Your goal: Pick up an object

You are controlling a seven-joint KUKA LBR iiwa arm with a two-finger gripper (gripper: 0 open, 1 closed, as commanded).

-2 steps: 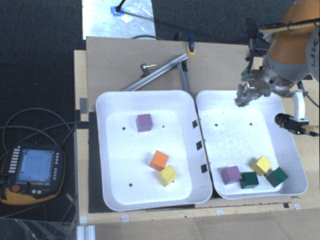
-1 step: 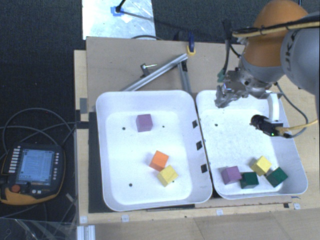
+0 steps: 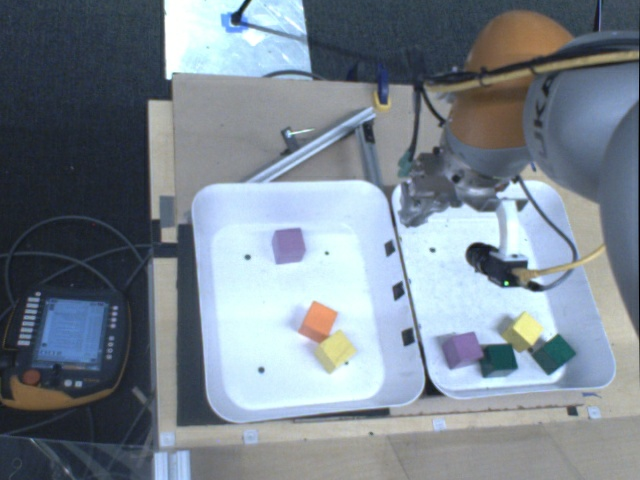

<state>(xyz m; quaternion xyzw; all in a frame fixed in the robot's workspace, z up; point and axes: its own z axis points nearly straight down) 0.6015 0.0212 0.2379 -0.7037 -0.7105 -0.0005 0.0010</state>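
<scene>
The left bin (image 3: 225, 298) holds a purple cube (image 3: 288, 245), an orange cube (image 3: 318, 320) and a yellow cube (image 3: 336, 350) that touches the orange one. In the right bin (image 3: 590, 338), a purple cube (image 3: 462, 348), a dark green cube (image 3: 497, 359), a yellow cube (image 3: 522, 330) and a green cube (image 3: 553, 352) cluster at the near side. My gripper (image 3: 418, 204) hangs over the far left corner of the right bin, close to the divider, seen from above under the orange band (image 3: 500, 78). It is well away from every cube.
A metal rod (image 3: 315, 143) lies on the board behind the left bin. A black cabled unit (image 3: 492, 262) hangs below the wrist over the right bin. A teach pendant (image 3: 65, 340) and cables lie on the floor at the left.
</scene>
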